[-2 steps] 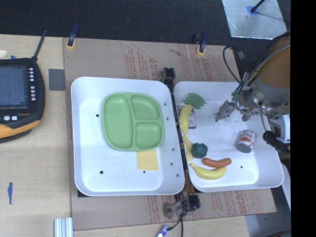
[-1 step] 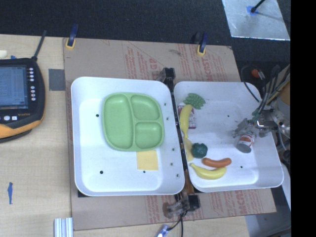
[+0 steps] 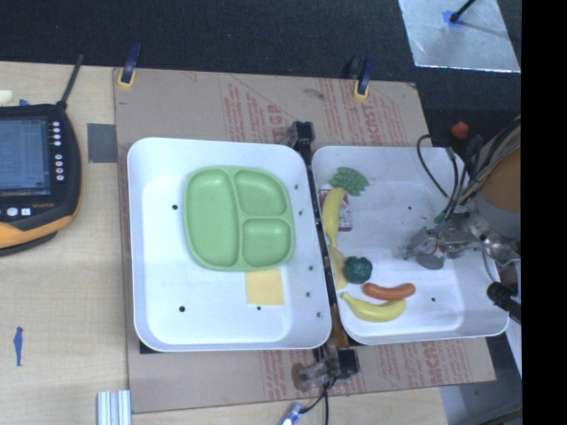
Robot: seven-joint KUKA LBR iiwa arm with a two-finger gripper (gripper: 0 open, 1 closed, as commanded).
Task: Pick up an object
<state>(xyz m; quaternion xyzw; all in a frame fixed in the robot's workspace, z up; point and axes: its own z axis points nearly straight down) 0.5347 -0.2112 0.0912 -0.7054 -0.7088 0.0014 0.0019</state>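
The right bin (image 3: pixel 399 326) holds a banana (image 3: pixel 330 213) along its left wall, a second banana (image 3: pixel 375 308) near the front, an orange-red sausage (image 3: pixel 389 290) lying on it, a dark green broccoli (image 3: pixel 358 269) and a leafy green piece (image 3: pixel 349 181) at the back. My gripper (image 3: pixel 429 251) hangs low over the right half of this bin, to the right of the sausage and apart from it. Nothing shows between it and the bin floor.
The left bin (image 3: pixel 159 326) carries a green divided plate (image 3: pixel 238 217) and a yellow cheese slice (image 3: pixel 265 287). A teach pendant (image 3: pixel 35 171) lies at the far left. Cables (image 3: pixel 456 180) loop above the wrist at the right edge.
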